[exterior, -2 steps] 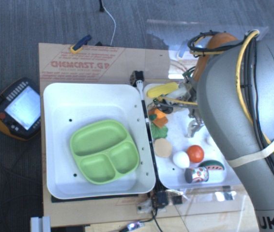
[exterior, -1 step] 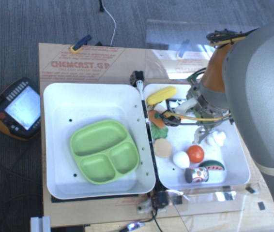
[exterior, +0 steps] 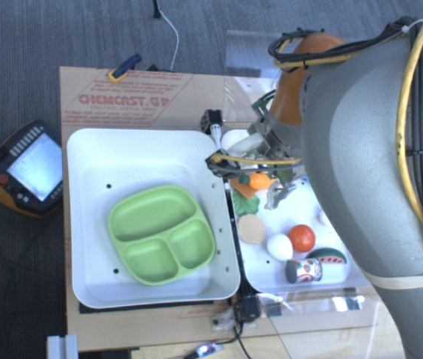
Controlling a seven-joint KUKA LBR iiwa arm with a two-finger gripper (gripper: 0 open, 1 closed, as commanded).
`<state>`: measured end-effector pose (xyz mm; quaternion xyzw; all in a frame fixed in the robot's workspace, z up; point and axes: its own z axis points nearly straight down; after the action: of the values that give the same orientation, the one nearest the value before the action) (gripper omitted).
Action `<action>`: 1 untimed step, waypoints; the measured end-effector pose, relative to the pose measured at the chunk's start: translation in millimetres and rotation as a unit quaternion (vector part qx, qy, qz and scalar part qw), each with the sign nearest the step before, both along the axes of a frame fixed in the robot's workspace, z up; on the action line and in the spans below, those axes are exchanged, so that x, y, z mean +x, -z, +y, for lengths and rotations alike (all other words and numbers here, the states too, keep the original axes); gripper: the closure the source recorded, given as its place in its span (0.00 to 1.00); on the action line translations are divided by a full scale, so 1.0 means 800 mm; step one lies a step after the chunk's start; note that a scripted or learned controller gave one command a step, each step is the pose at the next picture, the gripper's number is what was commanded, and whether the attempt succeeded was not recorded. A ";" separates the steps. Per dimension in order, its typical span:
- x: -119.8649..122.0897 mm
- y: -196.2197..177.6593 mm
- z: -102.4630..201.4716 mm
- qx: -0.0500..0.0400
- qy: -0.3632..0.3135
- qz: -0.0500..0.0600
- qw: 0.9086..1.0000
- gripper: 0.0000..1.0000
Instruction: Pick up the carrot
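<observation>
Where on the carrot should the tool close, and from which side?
Probably on the orange body of the carrot, coming from above. It lies low in the right bin near the left wall, its green leafy end toward the biscuit-like disc. The tool partly hides it.

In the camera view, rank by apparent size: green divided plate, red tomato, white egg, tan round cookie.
1. Green divided plastic plate, by far the largest.
2. Tan round cookie.
3. Red tomato and white egg look alike; unranked.

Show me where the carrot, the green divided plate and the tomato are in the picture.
carrot [exterior: 250, 182]: camera view, on its orange body under the hand.
green divided plate [exterior: 162, 234]: camera view, on the ridge between its compartments.
tomato [exterior: 302, 238]: camera view, on its red top.
</observation>
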<state>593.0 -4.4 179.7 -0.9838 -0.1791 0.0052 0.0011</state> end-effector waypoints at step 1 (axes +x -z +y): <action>-0.092 -0.011 -0.077 -0.002 0.074 0.001 0.997 0.00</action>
<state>519.6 -65.8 188.8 -0.9944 -0.1057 0.0068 -0.0001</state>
